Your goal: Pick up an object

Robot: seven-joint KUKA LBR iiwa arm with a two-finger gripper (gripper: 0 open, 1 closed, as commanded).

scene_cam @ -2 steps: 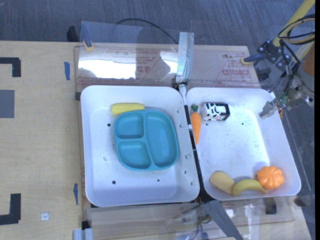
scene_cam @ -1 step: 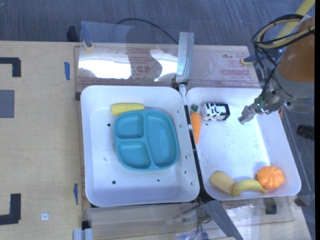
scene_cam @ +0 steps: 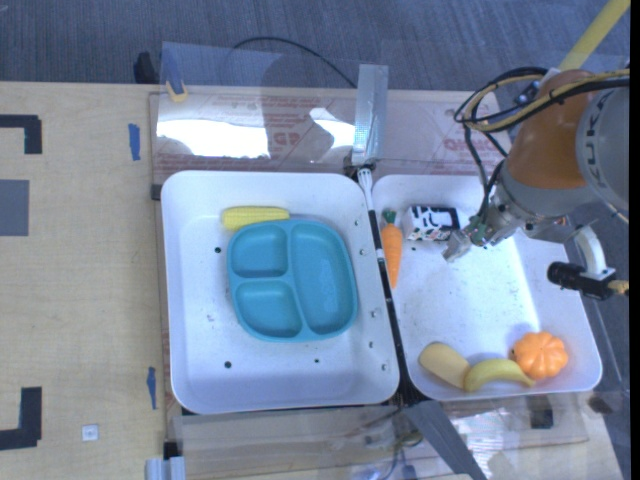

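In the right bin, an orange carrot lies against the left wall, with a small black-and-white toy beside it near the back. At the front lie a yellow banana, a pale yellow piece and an orange pumpkin. My gripper hangs low over the back of this bin, just right of the black-and-white toy. Nothing shows in its grasp.
The left bin holds a blue divided plate with a yellow corn cob behind it. The grey arm with its orange band and cables reaches in from the right. The middle of the right bin is bare floor.
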